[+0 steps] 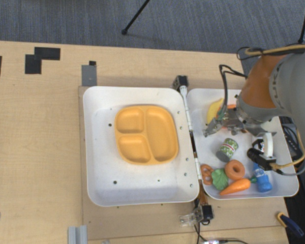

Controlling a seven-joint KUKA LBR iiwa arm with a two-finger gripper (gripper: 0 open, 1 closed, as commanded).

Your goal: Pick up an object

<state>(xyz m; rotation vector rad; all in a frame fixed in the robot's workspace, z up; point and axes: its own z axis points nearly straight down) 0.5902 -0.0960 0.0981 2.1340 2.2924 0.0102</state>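
While the grey arm (274, 85) reaches in over the right bin (290, 187), its gripper (216, 127) hangs low near the yellow banana (214, 110), and I cannot tell how its fingers stand. Below it in the same bin lie a small green-labelled can (227, 148), a brown doughnut (235, 169), a carrot (235, 186), a pretzel (207, 173), a green leafy toy (219, 178) and a blue bottle (262, 181). On the table, the left bin (99, 151) carries a yellow divided plate (145, 134).

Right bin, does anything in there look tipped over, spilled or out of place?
The small green-labelled can in the right bin lies tilted rather than upright. The toy food is heaped at the near edge: pretzel, doughnut, carrot, blue bottle. Nothing looks spilled or broken.
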